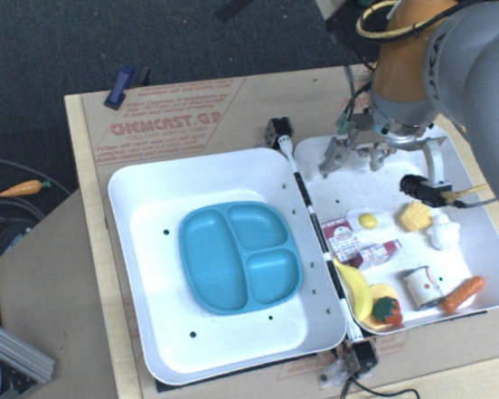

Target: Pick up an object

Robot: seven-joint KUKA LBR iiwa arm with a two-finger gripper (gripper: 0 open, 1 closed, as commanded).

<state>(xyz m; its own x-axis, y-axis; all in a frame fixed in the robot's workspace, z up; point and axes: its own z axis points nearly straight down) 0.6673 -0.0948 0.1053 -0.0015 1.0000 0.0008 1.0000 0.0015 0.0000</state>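
Currently the gripper (358, 154) (fingers spread, holding nothing) hangs over the right bin's (498, 248) far end, objects lying nearer the camera.

1. A blue divided plate (239, 256) lay in the left white bin (154, 343), well away from the gripper (358, 157), toward the view's left.
2. A black clip (279, 131) sat near the gripper, on that same side.
3. A small blue object (119, 88) rested on the brown board (174, 113), far beyond the gripper's reach side.
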